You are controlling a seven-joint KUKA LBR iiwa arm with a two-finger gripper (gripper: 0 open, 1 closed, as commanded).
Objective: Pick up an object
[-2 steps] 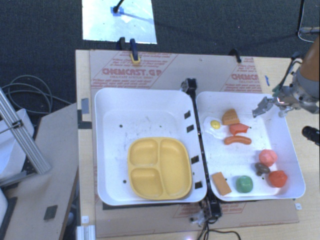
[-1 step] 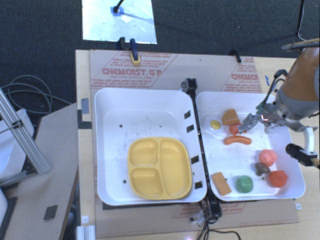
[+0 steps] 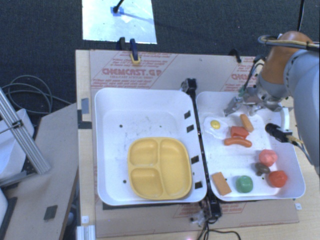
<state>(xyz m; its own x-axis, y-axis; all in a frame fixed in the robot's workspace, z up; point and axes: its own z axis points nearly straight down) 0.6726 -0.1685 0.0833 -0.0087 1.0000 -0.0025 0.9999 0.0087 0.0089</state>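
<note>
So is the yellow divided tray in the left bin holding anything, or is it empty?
Empty. The yellow tray lies flat in the left bin, and all three compartments show bare yellow. The toy food sits in the right bin.

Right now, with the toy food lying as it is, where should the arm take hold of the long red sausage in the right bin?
Grip the red sausage across its middle, coming straight down from above. It lies flat and lengthwise left to right, so close across its narrow width. The red piece just behind it sits close, so that side looks tight.
</note>
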